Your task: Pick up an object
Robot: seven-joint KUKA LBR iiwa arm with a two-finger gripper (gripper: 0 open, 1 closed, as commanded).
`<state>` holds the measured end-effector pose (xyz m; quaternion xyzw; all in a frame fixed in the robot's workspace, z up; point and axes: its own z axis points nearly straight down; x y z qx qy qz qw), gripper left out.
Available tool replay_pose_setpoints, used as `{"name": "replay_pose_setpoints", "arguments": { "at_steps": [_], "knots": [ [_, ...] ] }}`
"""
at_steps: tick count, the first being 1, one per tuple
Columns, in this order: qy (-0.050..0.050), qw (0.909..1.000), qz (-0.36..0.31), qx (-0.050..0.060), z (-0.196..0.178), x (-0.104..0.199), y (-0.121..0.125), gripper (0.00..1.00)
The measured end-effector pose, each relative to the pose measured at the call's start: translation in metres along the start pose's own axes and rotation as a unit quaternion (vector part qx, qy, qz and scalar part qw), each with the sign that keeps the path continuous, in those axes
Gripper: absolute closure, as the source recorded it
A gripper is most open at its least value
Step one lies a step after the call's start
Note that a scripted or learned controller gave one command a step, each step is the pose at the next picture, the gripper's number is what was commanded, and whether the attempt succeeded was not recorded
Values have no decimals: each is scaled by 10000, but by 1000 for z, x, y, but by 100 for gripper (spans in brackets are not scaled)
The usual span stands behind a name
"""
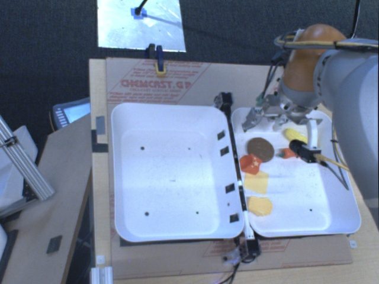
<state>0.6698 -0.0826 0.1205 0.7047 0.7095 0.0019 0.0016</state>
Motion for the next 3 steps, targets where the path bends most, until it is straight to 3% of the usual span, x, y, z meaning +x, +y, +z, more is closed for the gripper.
{"name": "replay_pose_setpoints", "arguments": {
  "at_steps": [1,2,3],
  "knots": [
    [-5,10000,0,22,37,-1,-1,0],
    [-6,10000,8,12,35,-3,-1,0],
    [-4,10000,26,1,6,-9,0,0]
  ]
}}
